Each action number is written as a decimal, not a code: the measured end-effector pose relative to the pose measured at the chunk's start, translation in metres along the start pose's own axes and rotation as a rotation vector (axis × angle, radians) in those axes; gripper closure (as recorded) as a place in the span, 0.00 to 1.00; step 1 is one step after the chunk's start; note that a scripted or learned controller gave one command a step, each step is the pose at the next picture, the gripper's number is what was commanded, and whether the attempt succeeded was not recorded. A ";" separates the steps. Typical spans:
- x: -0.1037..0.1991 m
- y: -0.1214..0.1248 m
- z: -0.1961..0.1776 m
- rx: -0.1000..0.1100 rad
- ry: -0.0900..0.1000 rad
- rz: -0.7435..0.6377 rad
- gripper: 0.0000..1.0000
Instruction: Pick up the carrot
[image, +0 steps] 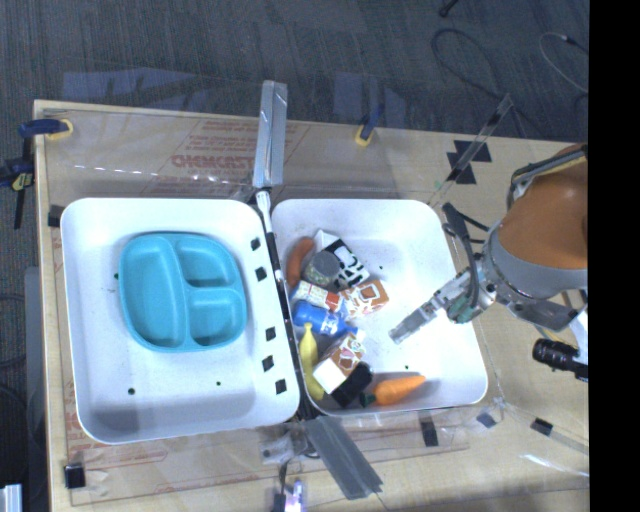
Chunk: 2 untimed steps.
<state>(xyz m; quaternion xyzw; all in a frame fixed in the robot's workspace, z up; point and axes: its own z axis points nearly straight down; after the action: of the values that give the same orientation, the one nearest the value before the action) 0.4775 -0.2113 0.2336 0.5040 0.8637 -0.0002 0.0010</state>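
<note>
The carrot (398, 388) lies on its side at about six o'clock in the right bin (420, 225), close against the near wall, its blunt end touching a black item (350, 385) at the foot of a heap of small packets and toys (335, 300) piled along the bin's nine o'clock side. The gripper (408, 326) hangs over bare white floor near the bin's middle, toward twelve o'clock from the carrot and apart from it, with nothing held; how wide it stands I cannot tell. In the left bin (90, 390) rests a blue divided tray (183, 290).
</note>
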 end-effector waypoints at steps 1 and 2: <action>0.001 0.000 0.024 0.003 0.003 0.010 0.00; 0.002 0.001 0.041 0.003 0.004 -0.024 0.00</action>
<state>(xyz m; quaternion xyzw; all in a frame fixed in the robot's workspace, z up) 0.4770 -0.2093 0.1930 0.4935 0.8697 -0.0003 -0.0015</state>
